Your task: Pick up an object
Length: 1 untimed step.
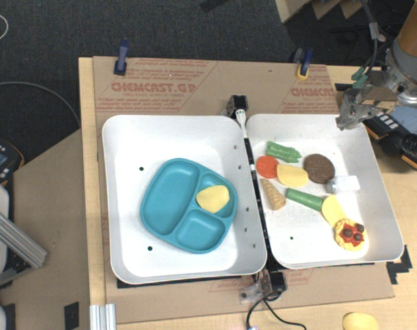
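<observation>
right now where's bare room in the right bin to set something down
Bare floor lies along the right bin's near-left corner below the cone, and its far strip above the green bean. The middle is crowded: tomato, cookie, tart.

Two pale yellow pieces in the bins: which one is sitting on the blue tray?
The yellow piece in the left bin lies in a compartment of the blue tray. The other yellow piece lies on the right bin's floor among other toys.
</observation>
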Tool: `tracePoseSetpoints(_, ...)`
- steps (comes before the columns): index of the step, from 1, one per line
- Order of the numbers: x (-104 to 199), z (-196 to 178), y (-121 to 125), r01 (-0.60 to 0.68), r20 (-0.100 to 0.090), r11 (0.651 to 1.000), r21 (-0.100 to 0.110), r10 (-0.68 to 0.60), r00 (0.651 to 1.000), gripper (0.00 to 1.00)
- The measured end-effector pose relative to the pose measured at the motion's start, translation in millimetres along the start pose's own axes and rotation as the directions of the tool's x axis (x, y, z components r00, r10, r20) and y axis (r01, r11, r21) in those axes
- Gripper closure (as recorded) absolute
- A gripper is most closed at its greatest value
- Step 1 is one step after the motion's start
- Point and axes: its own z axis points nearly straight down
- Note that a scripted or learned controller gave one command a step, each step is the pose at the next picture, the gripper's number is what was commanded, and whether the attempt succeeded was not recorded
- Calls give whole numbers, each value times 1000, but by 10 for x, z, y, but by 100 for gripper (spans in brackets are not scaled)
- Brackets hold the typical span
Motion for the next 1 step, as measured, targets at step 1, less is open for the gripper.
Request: tracePoseSetpoints(1, 258, -534, -1045, -5, 1, 1000, 0, 5, 1000, 100)
